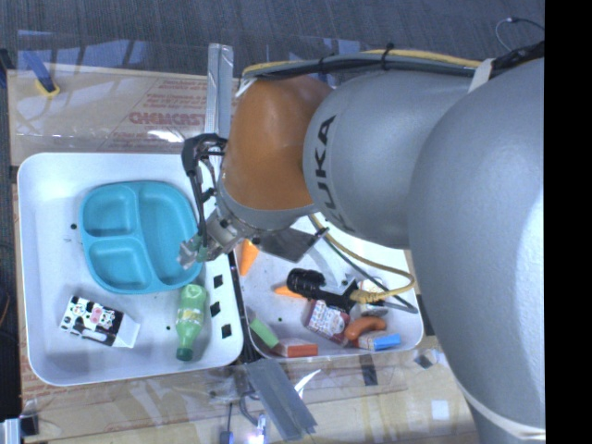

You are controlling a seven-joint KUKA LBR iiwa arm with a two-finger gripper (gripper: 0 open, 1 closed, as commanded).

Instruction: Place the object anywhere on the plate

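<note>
My gripper point(196, 248): over the blue plate's point(129, 234) right rim, left bin point(37, 276); I cannot tell its state.
Green bottle point(190, 321): left bin's near right corner, beside the plate.

A green bottle point(190, 322) lies just below the gripper point(196, 248), in the left white bin point(37, 248). A black and white card point(91, 319) sits lower down and off to the gripper's left. Just to its right is a small orange piece point(247, 257). Farther right and lower, in the right bin point(418, 326), lie a black tool point(314, 287), a pink packet point(326, 320), a green block point(264, 333), a red block point(298, 349) and a blue block point(388, 341).
</note>
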